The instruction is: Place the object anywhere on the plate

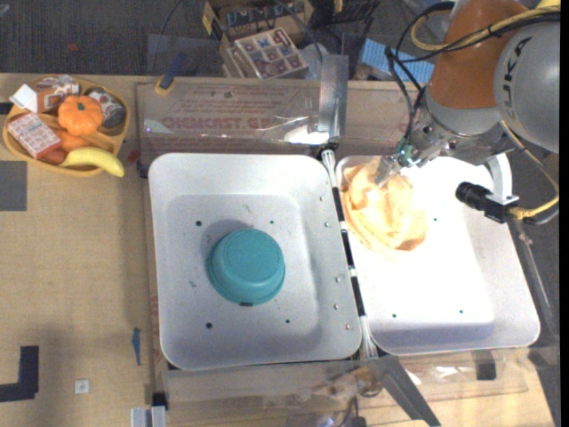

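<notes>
A round teal plate lies in the middle of the left white bin. A soft orange-yellow object sits in the right white bin, at its far left near the divider between the bins. My gripper reaches down from the upper right and meets the top end of the orange-yellow object. The wrist and glare on the bin floor hide the contact point. The plate is well to the left of the gripper, across the divider.
A black cylindrical fitting sticks out from the arm over the right bin. Behind the bins lies a clear plastic sheet. A bowl of toy fruit stands on the bench at the far left. Boxes lie beyond.
</notes>
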You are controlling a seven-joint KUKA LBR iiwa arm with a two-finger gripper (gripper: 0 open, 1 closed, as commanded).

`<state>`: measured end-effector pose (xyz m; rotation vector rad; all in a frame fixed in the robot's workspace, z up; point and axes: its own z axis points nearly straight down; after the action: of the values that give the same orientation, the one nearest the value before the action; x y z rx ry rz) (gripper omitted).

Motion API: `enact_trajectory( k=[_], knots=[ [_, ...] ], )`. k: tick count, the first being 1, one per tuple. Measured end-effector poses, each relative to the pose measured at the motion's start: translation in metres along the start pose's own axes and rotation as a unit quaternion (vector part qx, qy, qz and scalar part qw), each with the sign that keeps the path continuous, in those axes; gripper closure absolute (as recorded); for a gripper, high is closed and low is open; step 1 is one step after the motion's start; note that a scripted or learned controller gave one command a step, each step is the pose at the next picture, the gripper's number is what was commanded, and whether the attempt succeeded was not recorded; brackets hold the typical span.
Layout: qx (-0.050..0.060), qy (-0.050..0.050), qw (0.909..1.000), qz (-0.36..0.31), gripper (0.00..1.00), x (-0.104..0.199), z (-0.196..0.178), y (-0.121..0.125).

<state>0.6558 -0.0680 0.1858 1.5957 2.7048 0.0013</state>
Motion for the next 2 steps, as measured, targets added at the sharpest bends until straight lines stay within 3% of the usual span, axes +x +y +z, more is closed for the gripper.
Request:
enact_trajectory(
  k=[1,2],
  knots=[
    [-0.001,-0.001,1.0,0.001,1.0,-0.003,-0.04,0.0],
    [0.0,0.0,0.9804,-0.197,1.0,0.048,-0.032,0.007]
  ],
)
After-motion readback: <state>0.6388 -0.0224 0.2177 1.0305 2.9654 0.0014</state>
